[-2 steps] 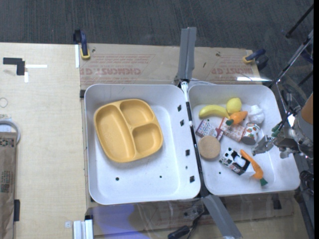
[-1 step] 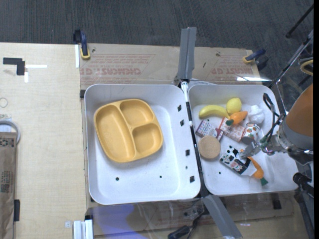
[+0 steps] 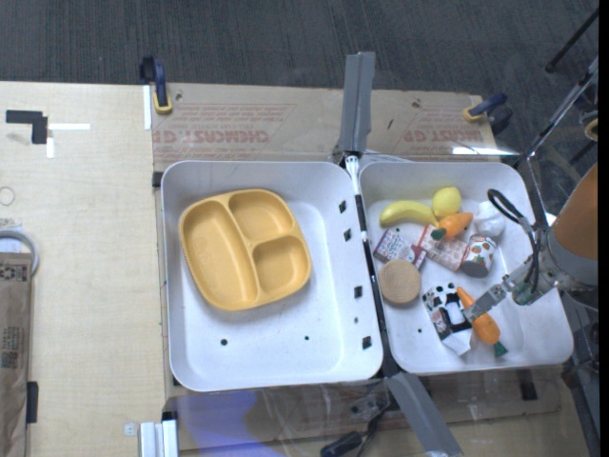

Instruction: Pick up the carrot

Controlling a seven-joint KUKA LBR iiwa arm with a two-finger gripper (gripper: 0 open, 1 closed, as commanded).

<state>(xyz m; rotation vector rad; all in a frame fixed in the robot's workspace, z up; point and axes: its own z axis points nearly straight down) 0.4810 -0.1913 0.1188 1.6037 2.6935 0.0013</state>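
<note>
Carrot (image 3: 486,328) lies in the right bin (image 3: 547,346), front-right area, just beside a black-and-white packet (image 3: 443,312). It's short, orange, with a green tip toward the bin's front edge. A second carrot (image 3: 455,224) sits near the banana (image 3: 407,213) and lemon (image 3: 446,200), so target ambiguity is a risk. End effector (image 3: 497,294) hovers just above the front carrot; can't tell its grip state. Likely failures: nudging the carrot aside, or snagging the packet.
</note>
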